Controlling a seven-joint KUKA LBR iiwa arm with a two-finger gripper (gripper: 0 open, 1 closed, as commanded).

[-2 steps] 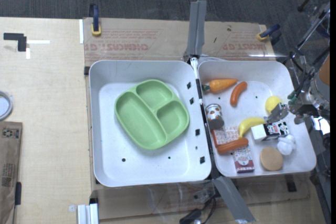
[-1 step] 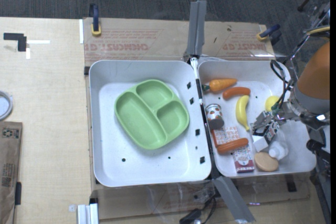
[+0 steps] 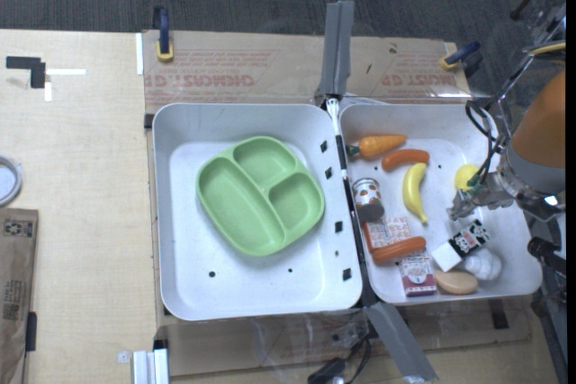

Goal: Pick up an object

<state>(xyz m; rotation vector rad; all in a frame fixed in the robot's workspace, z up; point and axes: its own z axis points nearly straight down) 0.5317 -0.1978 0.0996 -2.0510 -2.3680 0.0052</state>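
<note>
— So where's my gripper (image 3: 468, 204)?
— Right bin (image 3: 531, 283), right side. Banana (image 3: 415, 191) lies just left of it, long axis up-down. Can't tell its grip state.

1. Arm (image 3: 540, 139) enters from the right edge, grey body with the orange band showing as a large orange bulk at upper right.
2. Wrist section sits below the orange band, grey and metallic, angled down and to the left.
3. Black cables loop along the arm's left side, running from above down toward the wrist.
4. Gripper (image 3: 465, 207) hangs low at the arm's lower-left end, pointing downward; finger state too small and cluttered to read.
</note>
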